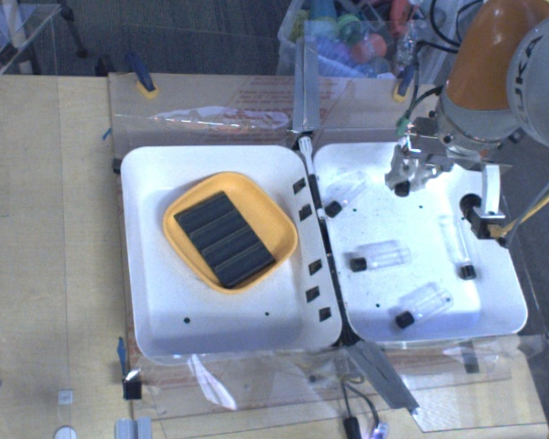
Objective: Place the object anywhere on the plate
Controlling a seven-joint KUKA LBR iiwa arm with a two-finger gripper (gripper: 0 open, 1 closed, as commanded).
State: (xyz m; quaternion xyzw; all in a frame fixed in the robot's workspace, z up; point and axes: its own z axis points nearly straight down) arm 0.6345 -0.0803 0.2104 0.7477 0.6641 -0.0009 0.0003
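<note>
A yellow square plate lies tilted in the left bin. A black ridged rectangular block rests flat on the plate, covering most of its middle. Several clear vials with black caps lie in the right bin: one near the divider, one in the middle, one toward the front, and another at the right. My gripper hangs over the back of the right bin, far to the right of the plate, with nothing seen in it.
A divider with black clips separates the two bins. A clear box of colourful toys stands behind the bins. The arm's grey and orange body looms over the right bin's back right corner.
</note>
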